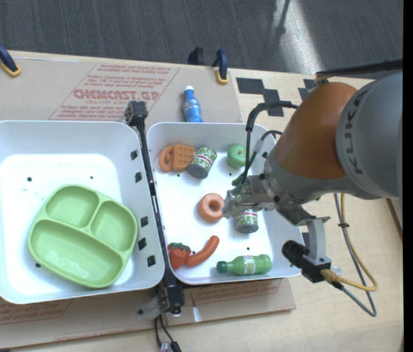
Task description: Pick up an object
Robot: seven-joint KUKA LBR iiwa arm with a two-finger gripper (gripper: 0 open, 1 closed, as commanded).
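The tool [241, 210] sits low in the right bin [279, 266], directly over a small can [247, 221], with a donut [210, 207] just beside it. Whether its grip is apart or together I cannot tell. The can looks like the intended pick, given how the tool is centred above it.

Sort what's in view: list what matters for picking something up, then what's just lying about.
For the job: claw; small can under it; donut beside it; right bin.

Lying about: green bottle, sausage, green apple, waffle, green divided plate, blue bottle.
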